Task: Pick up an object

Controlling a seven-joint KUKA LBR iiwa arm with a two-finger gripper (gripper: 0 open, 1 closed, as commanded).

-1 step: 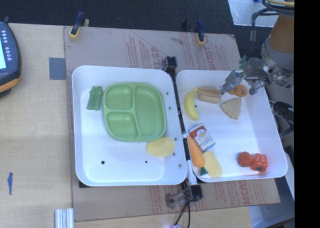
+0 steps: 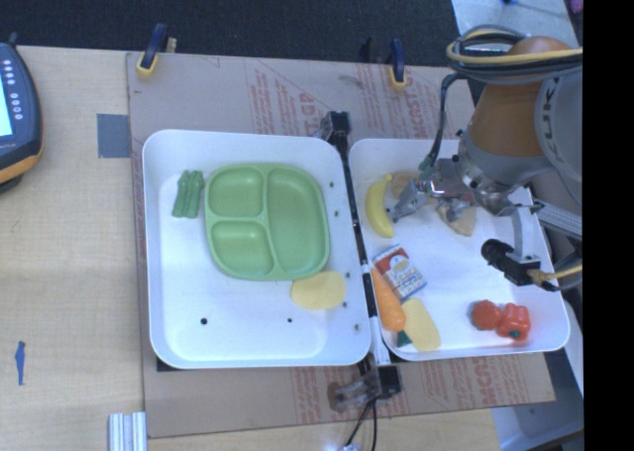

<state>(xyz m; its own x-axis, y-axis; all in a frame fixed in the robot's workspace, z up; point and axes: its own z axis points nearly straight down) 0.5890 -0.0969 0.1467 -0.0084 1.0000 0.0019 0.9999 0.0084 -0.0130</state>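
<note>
- The tabletop (image 2: 69,271) is pale wood; a brown cardboard sheet (image 2: 248,92) with red print lies on it, held at its far edge by a yellow clamp (image 2: 151,51) and a blue clamp (image 2: 396,62). Beyond it the floor is dark carpet.
- At the far left edge sits a black-and-orange handheld pendant (image 2: 15,112); a grey tape patch (image 2: 113,135) is beside the cardboard.
- The left bin (image 2: 168,330) is smooth white plastic with rounded corners. It holds a ribbed green bean pod (image 2: 187,193), a glossy light-green divided plate (image 2: 266,220) with three compartments, and a pale yellow flat piece (image 2: 318,291) just near of the plate.
- The right bin (image 2: 466,345) touches the left one. Along its left side lie a curved yellow banana (image 2: 378,206), a small printed carton (image 2: 398,272), an orange carrot (image 2: 390,306) and a yellow wedge (image 2: 421,326).
- A lumpy red pepper (image 2: 500,319) lies in the near right corner, and a tan lump (image 2: 462,223) sits farther back.
- My tool (image 2: 408,203) hangs over the far part of the right bin, its metal tips just right of the banana; I cannot tell whether it is spread or pressed together.
</note>
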